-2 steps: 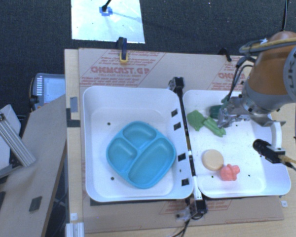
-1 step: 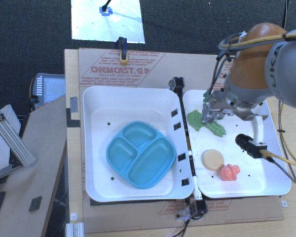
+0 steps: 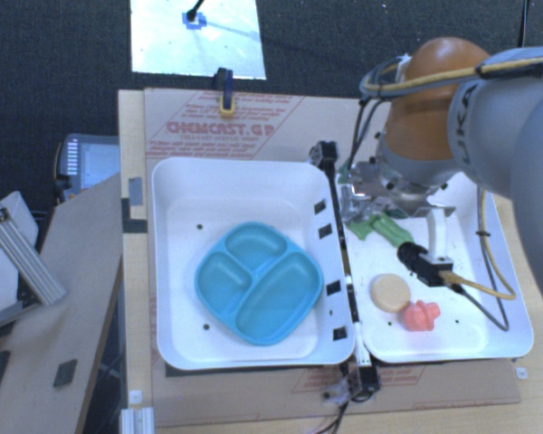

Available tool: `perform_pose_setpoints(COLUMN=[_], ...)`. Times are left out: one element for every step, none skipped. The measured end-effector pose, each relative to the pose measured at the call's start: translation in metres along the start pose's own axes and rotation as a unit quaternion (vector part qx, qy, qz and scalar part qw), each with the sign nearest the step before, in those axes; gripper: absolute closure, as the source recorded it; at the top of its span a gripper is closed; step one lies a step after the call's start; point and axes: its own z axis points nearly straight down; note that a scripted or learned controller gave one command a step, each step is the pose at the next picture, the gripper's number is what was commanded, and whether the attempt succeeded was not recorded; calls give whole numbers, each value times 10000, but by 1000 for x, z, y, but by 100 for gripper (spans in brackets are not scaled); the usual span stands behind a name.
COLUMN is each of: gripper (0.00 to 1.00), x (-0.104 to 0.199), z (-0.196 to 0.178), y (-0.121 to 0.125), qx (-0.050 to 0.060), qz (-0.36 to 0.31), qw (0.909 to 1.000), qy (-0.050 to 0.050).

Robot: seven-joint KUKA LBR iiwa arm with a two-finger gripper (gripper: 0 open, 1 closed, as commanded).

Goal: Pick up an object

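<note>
Right white bin (image 3: 502, 328): green object (image 3: 385, 231) just below the tool (image 3: 366, 204), grip unclear

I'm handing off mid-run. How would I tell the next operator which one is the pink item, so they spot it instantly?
Look in the right-hand bin, at its near part. The pink item lies there, just right of a round tan disc. It is the only pink thing, lumpy in outline, unlike the smooth disc and the green piece farther back.

The surface (image 3: 136, 242) carries a printed cardboard sheet (image 3: 219, 127), on which two white bins (image 3: 244, 179) sit side by side.
</note>
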Motion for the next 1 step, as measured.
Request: perform_pose_setpoints(gripper=[100], x=[53], z=[-10], y=[5], qx=[-2], qz=[0], qw=[10000], qy=[4])
